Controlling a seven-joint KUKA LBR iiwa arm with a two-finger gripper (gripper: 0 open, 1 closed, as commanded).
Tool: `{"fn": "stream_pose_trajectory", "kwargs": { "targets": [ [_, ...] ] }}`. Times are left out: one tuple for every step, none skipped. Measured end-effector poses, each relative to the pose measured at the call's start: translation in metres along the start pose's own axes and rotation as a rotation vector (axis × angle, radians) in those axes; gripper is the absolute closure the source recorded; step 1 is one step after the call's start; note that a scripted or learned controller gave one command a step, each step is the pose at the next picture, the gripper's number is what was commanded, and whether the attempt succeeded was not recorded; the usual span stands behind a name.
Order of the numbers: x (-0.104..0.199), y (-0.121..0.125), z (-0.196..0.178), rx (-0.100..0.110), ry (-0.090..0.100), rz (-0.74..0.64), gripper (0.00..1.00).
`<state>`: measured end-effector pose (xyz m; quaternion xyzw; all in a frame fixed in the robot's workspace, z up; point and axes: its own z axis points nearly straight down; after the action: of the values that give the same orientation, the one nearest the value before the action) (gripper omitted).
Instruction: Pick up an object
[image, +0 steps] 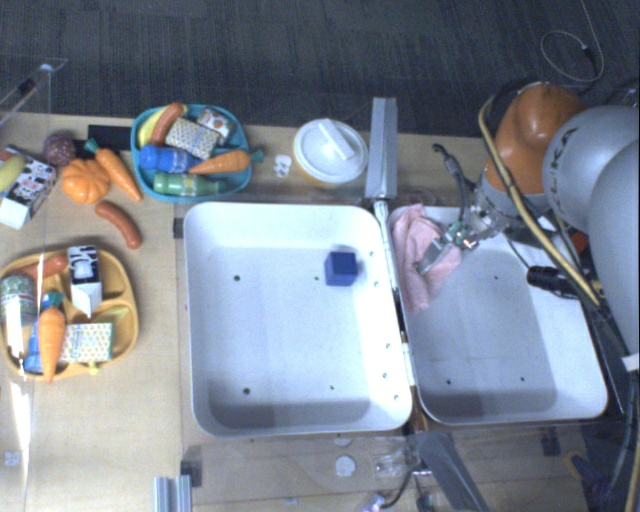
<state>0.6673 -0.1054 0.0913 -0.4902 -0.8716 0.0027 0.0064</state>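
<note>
A small blue cube (342, 267) lies in the left white bin (250, 390), toward its upper right. A crumpled pink cloth (412, 250) lies against the left wall of the right white bin (500, 370), near its top. My gripper (441, 249) hangs low at the cloth's right edge, its tip touching or just over the fabric. The grey arm with its orange band (530, 120) reaches in from the upper right.
Left of the bins stand a blue bowl (190, 150) and a yellow tray (70, 310), both with toy food, with loose toy vegetables (100, 185) between. A white lidded container (328, 150) sits behind the left bin. Cables (560, 270) trail over the right bin.
</note>
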Motion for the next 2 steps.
{"fn": "stream_pose_trajectory", "kwargs": {
  "targets": [
    [-0.002, 0.004, -0.012, -0.019, -0.016, -0.003, 1.00],
    [0.022, 0.015, -0.095, -0.016, -0.015, -0.221, 1.00]
  ]
}}
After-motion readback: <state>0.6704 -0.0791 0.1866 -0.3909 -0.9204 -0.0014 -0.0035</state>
